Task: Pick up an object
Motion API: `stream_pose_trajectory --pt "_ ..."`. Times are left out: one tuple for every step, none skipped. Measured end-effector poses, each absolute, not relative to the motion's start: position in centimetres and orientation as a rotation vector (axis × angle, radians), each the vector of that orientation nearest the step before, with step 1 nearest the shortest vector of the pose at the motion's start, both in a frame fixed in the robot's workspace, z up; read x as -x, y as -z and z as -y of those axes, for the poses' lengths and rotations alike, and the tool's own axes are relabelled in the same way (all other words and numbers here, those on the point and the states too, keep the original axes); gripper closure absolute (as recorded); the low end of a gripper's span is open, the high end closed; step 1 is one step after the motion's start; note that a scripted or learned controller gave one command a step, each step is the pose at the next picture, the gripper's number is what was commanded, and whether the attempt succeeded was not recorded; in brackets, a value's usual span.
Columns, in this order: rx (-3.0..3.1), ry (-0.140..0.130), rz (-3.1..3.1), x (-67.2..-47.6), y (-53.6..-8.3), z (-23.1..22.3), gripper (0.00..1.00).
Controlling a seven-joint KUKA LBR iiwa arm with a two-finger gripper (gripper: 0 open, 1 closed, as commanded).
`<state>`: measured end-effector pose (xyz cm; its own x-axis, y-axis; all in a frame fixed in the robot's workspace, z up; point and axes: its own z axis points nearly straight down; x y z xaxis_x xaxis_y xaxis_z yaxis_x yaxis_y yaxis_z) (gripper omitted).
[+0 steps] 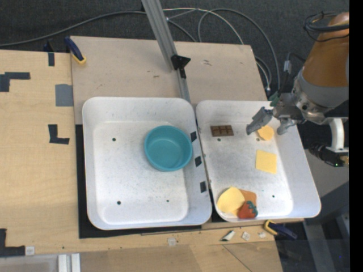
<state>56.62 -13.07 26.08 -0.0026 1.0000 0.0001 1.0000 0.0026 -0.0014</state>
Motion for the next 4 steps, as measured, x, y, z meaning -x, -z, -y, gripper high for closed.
stream_pose_trajectory --pt "2.218 -0.001 2.223 -56.6 -26.1 13.1 0.0" --pt "2.216 -0.007 2.219 -56.7 -20.7 12.0 0.0" --pt "2.216 -0.008 2.218 -55.6 -15.1 11.7 0.0" --pt "2.219 -0.003 2.224 -56.0 -9.0 11.4 0.0"
